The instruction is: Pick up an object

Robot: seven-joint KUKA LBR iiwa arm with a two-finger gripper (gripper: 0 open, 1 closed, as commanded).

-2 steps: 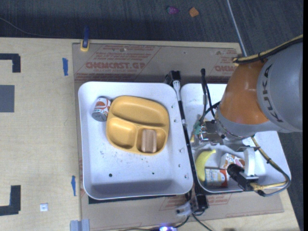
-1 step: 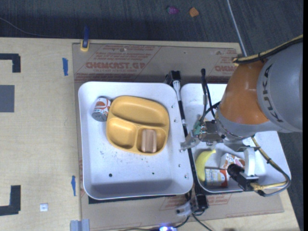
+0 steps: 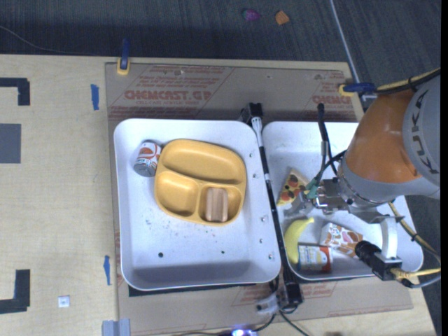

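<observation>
My gripper (image 3: 309, 200) hangs low over the right bin (image 3: 301, 140), under the arm's orange band. It sits just above a yellow banana (image 3: 297, 231) and right beside a pizza-slice toy (image 3: 291, 186). A small red-and-yellow box (image 3: 315, 257) and a white snack packet (image 3: 341, 238) lie near the bin's front. The metal fingers are small and partly hidden by the wrist, and nothing shows between them.
The left bin (image 3: 133, 208) holds a yellow divided tray (image 3: 196, 161) with a brown block (image 3: 215, 204) in one compartment, and a small can (image 3: 146, 158) at its left. A black divider rail (image 3: 266, 187) runs between the bins. Cables trail from the arm.
</observation>
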